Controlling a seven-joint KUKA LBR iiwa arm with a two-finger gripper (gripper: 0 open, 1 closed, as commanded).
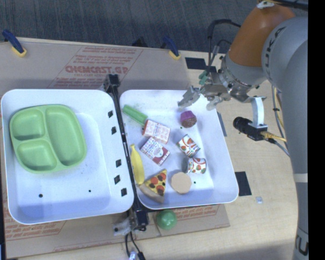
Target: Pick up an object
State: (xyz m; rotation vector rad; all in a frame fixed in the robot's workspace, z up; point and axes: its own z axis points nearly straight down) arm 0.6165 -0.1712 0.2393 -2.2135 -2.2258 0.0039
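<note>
Over the right bin's (227,169) far edge the gripper (201,97) hangs spread and empty, so I'd drop straight onto the purple ball (188,118), then squeeze.

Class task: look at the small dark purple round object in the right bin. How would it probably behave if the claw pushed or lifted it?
The small dark purple round object looks ball-like, so a push would probably roll it. Its curved sides may slip from the claw. Being small, it is likely light.
</note>
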